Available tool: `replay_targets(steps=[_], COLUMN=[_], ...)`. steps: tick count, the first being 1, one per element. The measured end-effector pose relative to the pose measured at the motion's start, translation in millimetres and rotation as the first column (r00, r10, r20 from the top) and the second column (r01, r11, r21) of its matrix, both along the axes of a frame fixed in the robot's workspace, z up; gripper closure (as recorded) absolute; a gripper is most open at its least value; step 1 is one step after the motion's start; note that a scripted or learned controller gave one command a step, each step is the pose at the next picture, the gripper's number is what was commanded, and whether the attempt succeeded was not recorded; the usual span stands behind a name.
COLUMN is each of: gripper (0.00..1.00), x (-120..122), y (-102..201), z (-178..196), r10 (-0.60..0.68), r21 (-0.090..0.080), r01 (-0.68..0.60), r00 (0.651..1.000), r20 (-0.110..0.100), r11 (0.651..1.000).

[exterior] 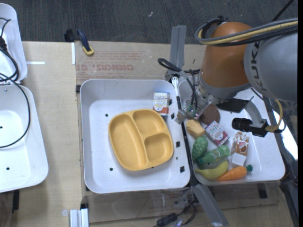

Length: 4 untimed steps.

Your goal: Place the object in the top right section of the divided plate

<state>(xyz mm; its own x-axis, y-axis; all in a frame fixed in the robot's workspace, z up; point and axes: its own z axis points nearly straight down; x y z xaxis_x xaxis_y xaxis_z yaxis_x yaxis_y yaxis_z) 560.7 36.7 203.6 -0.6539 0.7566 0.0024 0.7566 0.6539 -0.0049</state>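
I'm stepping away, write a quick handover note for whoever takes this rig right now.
Gripper: low over the right white bin's near-left corner; finger state cannot be judged, nothing seen held.
Yellow three-section divided plate: in the left white bin, all sections bare.
Small white carton with red label: in the left bin, just beyond the plate.
Toy foods (green vegetables, yellow banana, orange carrot): piled in the right bin.
Done: nothing placed. Left: pick an object, set it in the plate's top right section.

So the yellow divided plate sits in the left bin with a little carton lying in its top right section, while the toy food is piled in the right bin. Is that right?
Not quite. The camera view shows the small carton lying on the left bin's floor just beyond the yellow divided plate, not in any section. The rest holds: the toy food is piled in the right bin.
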Motion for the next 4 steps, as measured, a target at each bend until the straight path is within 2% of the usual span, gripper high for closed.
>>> replay_targets(steps=[1,2,3,4], gripper=[1.0,1.0,1.0,1.0], x=[-40,68,34,32], y=[12,-46,-66,-43], z=[-7,-15,-14,-15], r10=[0.089,0.183,0.19,0.276], r21=[0.001,0.0,0.001,0.002], r01=[-0.089,-0.183,-0.19,-0.276], r00=[0.996,0.983,0.982,0.961], r20=[0.0,0.004,0.003,0.002], r11=[0.996,0.983,0.982,0.961])
